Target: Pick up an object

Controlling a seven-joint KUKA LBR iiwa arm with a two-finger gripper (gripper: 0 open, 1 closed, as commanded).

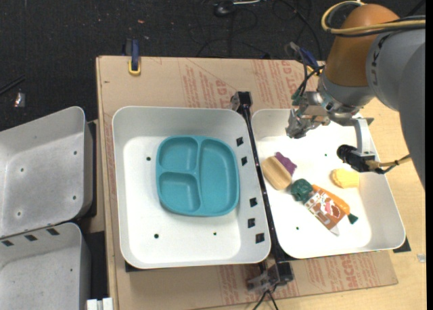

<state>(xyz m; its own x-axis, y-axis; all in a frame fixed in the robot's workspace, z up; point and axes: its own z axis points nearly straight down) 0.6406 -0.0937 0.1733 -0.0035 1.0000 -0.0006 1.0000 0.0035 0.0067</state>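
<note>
My gripper (295, 130) hangs over the far left part of the right bin (385, 224), above bare white floor. Nothing shows between its fingers. Below it in the same bin lie a tan bun-shaped piece (276, 173) with a small purple piece (287, 163) at its side, a dark green lump (300, 189), an orange and brown carrot-like packet (327, 210) and a yellow piece (346, 178) at the right. All of these rest apart from the gripper.
The left bin (135, 234) holds a teal divided plate (197, 175). A black divider (256, 180) runs between the two bins. Spare white trays (40, 187) lie off the bench at the left.
</note>
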